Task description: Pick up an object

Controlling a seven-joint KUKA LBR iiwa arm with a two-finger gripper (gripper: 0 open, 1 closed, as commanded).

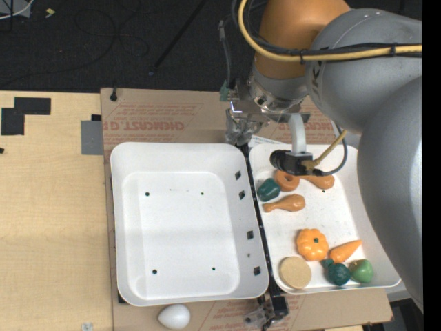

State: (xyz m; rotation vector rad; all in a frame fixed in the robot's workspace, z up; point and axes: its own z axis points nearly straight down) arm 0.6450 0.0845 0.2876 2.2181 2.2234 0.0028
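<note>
Drumstick [284, 203] lying left-right in right bin [372, 254], thin end left, claw [241, 133] state unclear

Toys [311, 244] in right bin [375, 250], egg [173, 316] before left bin [131, 185]

You see two plain white plastic bins [131, 164], one holding an orange toy pumpkin [312, 244], an orange carrot [344, 250], a tan round disc [296, 272], and a teal-green vegetable [267, 189]; outside lies a white egg [173, 316].
</note>
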